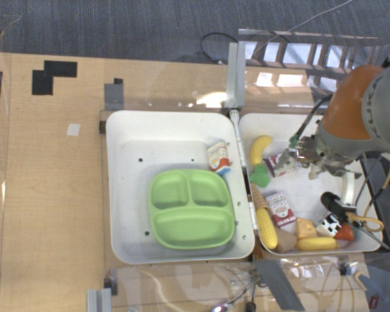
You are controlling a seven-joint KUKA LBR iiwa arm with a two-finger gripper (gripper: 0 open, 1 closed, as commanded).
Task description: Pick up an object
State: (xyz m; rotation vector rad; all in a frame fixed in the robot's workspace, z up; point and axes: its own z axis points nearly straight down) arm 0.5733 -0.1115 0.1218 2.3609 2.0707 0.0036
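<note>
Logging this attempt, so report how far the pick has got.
Done: the arm has reached over the right bin. In hand: the claw sits low beside a small red box; a grip can't be confirmed. Left: securing an object and lifting it out.

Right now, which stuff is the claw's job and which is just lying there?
For the job: claw, red packet by it, upper banana, corn, red box, all in the right bin.

Just lying about: green tray, small carton, left bin.
</note>
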